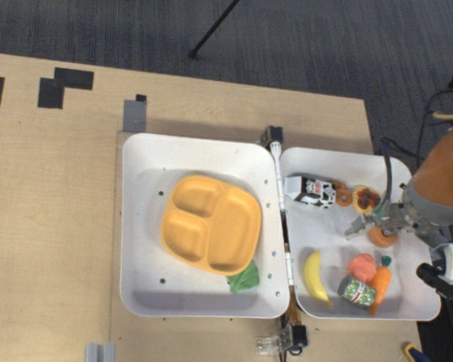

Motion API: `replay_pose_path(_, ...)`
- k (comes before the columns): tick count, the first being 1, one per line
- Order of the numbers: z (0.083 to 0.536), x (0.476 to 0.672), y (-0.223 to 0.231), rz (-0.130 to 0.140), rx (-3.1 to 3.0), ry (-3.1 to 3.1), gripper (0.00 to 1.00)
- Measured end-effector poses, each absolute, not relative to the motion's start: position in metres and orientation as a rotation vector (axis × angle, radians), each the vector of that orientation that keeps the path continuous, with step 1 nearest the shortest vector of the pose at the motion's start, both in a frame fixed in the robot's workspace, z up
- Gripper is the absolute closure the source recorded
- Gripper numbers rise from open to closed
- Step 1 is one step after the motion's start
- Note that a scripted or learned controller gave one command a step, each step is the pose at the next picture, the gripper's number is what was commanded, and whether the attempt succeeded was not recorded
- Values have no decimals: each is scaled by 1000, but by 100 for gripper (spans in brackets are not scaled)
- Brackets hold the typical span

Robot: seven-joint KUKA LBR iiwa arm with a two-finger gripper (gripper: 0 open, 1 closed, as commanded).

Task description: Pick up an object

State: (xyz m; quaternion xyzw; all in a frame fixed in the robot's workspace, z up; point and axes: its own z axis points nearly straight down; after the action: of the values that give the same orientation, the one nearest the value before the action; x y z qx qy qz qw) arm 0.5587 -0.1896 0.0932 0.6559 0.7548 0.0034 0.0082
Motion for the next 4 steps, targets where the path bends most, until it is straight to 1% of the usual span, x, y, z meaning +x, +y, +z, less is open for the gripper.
replay_pose_path(1, 93, 576, -203, 16, 1753, 2592, 0)
replay_pose_path(2, 93, 592, -208, 2, 1420, 2779, 0)
replay_pose_path(3, 174, 653, -206, 3, 1384, 2811, 0)
replay_pose_path(4, 88, 612, -207, 2, 1304, 2847, 0)
